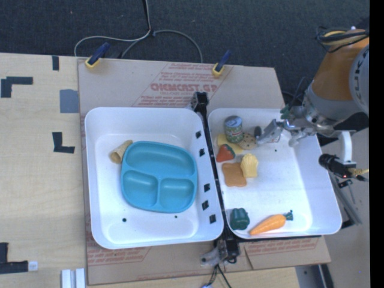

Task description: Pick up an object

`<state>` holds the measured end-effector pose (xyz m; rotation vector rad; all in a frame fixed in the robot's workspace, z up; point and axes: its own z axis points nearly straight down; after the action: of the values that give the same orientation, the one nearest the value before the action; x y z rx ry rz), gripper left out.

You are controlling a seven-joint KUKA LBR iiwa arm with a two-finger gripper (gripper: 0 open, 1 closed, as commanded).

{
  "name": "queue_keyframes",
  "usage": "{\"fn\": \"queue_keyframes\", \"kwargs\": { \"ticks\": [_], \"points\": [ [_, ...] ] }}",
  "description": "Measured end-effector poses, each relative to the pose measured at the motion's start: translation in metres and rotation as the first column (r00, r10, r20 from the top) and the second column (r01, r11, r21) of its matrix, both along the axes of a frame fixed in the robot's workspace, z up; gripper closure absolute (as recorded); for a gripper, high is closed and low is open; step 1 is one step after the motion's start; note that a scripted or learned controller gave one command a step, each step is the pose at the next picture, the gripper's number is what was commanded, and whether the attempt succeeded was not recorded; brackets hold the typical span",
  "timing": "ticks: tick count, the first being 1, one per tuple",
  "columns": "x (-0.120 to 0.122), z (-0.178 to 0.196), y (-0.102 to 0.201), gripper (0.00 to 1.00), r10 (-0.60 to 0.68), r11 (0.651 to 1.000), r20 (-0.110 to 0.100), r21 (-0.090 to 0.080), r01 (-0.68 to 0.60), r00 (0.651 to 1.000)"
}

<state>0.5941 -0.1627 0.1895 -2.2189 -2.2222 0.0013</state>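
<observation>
Over the right bin's (312,179) far edge hangs the gripper (281,131).

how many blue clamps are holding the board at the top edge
2. One blue clamp sits at the board's far left corner; the other sits farther right, above the divider between the bins.
</observation>
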Motion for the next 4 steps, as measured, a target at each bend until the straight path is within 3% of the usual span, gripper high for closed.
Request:
{"fn": "queue_keyframes", "kwargs": {
  "ticks": [1,2,3,4],
  "points": [
    [-0.024,-0.107,0.060,0.00,0.003,1.000,0.002,-0.003,-0.002,1.000],
    [0.051,0.002,0.105,0.00,0.007,1.000,0.016,0.000,-0.007,1.000],
    [-0.043,-0.003,0.085,0.00,-0.005,1.000,-0.006,0.000,0.005,1.000],
    [-0.059,-0.109,0.067,0.00,-0.003,1.000,0.003,-0.003,0.003,1.000]
  ]
}}
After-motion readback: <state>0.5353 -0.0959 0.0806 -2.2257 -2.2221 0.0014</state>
